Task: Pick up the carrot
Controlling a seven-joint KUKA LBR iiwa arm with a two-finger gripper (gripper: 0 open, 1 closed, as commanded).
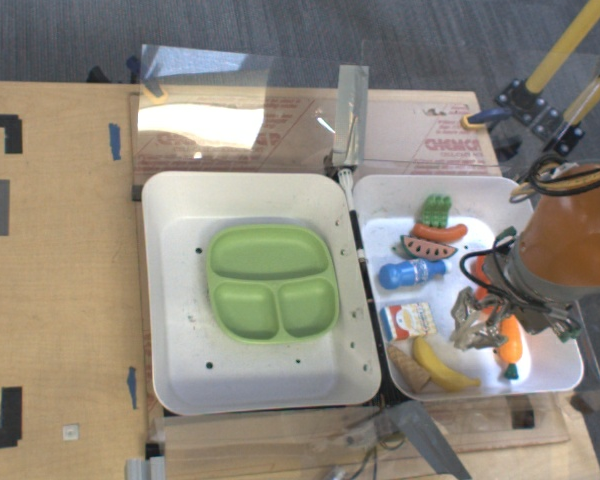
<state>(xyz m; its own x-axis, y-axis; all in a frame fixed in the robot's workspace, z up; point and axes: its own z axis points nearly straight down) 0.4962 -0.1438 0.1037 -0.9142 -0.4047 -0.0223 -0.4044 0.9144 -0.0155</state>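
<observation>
Carrot (511, 341), smooth orange with a green tip, lies in the right bin (570, 373) on a wooden bench (50, 268) over grey carpet; gripper (477, 326) sits just beside it, its state hard to tell; banana (438, 363) and blue bottle (412, 272) lie nearby; green divided plate (273, 281) fills the left bin (170, 298).

Orange carrot (511, 341); green divided plate (273, 281); yellow banana (439, 363); blue bottle (412, 272); white bins (170, 298).

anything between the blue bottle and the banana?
Yes: in the camera view a small white and red carton lies between the blue bottle above and the banana below.
</observation>
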